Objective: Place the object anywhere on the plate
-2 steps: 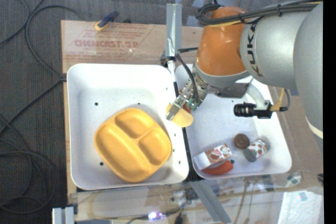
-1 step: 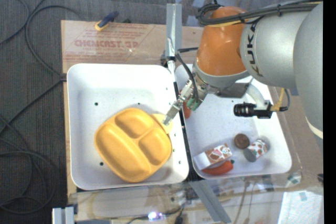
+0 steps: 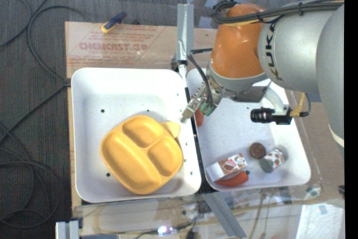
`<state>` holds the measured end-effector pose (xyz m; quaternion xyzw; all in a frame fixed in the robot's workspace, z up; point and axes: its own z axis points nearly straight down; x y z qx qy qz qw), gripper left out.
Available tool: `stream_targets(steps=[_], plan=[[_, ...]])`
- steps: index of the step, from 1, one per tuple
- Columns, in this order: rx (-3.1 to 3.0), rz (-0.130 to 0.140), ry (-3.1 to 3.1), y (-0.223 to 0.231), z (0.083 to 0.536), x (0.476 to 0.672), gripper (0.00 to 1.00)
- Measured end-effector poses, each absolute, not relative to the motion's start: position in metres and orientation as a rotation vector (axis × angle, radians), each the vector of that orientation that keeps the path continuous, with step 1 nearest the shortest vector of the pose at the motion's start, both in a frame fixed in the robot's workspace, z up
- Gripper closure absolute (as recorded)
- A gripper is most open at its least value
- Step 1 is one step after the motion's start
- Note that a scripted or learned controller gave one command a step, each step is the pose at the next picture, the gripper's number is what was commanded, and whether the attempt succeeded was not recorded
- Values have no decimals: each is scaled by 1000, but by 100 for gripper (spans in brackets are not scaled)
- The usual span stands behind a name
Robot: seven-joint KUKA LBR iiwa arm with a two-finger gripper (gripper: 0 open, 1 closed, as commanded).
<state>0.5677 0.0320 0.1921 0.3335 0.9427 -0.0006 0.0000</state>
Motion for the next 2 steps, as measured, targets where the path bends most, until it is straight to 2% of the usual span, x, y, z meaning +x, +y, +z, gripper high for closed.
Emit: stream_targets(steps=[1, 2], plan=[[445, 2, 3111, 97, 183, 521, 100], [832, 0, 3031, 105, 134, 573, 100]])
